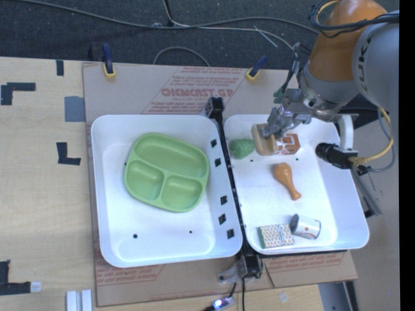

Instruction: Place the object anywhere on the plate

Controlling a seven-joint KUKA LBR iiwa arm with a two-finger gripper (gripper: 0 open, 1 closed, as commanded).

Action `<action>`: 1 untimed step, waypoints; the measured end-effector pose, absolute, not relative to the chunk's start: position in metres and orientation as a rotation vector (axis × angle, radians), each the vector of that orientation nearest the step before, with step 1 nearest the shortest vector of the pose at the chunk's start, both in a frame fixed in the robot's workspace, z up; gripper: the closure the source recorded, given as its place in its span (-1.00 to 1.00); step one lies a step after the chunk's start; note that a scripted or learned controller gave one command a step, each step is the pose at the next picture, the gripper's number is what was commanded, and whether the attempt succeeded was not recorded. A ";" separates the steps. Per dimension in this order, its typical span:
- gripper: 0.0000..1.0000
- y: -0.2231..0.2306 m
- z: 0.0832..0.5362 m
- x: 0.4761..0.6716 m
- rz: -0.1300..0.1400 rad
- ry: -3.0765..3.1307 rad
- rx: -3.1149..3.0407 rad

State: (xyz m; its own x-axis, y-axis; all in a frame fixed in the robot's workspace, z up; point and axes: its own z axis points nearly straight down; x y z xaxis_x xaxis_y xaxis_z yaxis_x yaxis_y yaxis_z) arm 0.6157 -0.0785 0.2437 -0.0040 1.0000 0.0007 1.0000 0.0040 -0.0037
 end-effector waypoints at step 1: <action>1.00 -0.036 0.230 0.592 0.005 -2.223 -2.214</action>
State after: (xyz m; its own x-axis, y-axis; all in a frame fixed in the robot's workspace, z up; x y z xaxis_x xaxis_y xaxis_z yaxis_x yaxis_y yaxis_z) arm 0.5921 -0.0358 0.2300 -0.0039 1.0000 0.0007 1.0000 0.0039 -0.0048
